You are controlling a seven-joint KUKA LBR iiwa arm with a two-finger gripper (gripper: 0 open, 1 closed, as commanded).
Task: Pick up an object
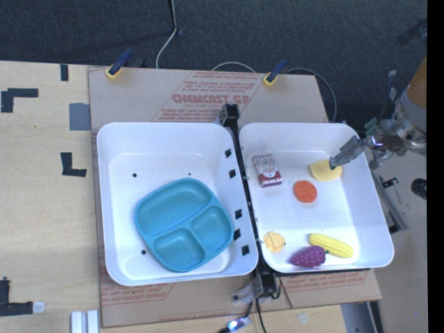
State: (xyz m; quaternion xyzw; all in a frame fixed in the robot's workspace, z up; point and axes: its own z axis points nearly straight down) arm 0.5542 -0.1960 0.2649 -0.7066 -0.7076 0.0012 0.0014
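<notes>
The gripper (337, 162) is reaching in from the right, tip touching the pale yellow piece (325, 171) at the right bin's (361, 255) far right, which is lying just left of it; its opening I cannot tell.

We list by colour. Bins (111, 144): both white, black clips along the shared rim. Tray (183, 223): plain light blue, three compartments. Carton (266, 170): white and red, printed. Ball (305, 191): orange-red. Wedge (325, 171): pale yellow. Corn (331, 245): yellow. Grapes (308, 257): purple. Small round piece (275, 241): yellow-orange. Board (208, 96) under the bins: tan cardboard with red lettering. Clamps (118, 64): blue with yellow tips. Counter (41, 186): light wood, dark grey tape marks. Backdrop: dark blue-grey cloth.
</notes>
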